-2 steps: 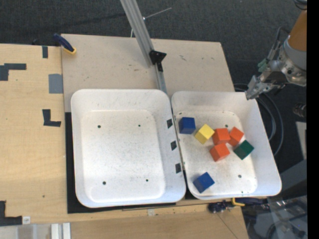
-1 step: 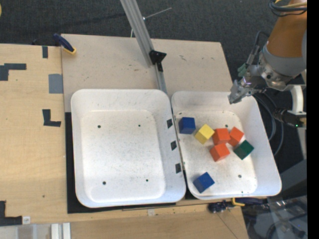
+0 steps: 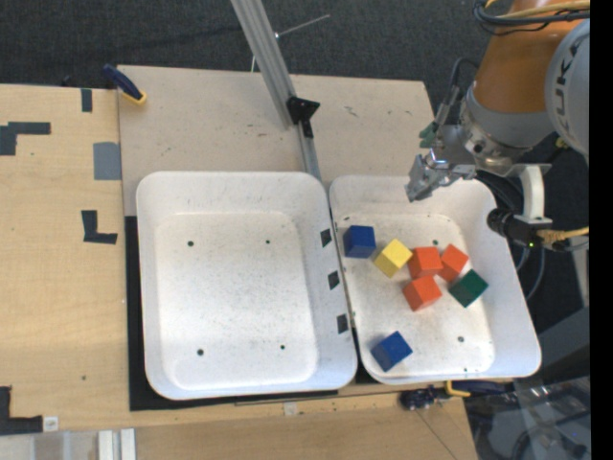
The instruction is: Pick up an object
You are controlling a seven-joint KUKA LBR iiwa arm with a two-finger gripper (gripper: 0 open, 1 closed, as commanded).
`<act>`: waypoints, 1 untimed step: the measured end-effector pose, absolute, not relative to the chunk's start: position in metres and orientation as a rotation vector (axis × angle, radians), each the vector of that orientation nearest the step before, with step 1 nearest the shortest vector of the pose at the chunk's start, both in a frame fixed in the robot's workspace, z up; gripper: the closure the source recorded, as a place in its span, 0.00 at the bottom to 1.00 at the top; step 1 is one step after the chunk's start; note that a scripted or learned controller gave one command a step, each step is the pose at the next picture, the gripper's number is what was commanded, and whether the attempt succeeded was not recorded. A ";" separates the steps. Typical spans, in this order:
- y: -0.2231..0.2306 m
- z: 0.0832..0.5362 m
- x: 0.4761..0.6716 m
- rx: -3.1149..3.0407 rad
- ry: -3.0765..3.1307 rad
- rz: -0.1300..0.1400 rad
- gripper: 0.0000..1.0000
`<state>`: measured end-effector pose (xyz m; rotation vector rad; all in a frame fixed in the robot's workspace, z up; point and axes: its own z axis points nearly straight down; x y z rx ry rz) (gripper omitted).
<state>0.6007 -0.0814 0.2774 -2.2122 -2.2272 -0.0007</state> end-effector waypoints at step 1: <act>-0.028 0.279 0.592 -2.212 -2.228 0.000 1.00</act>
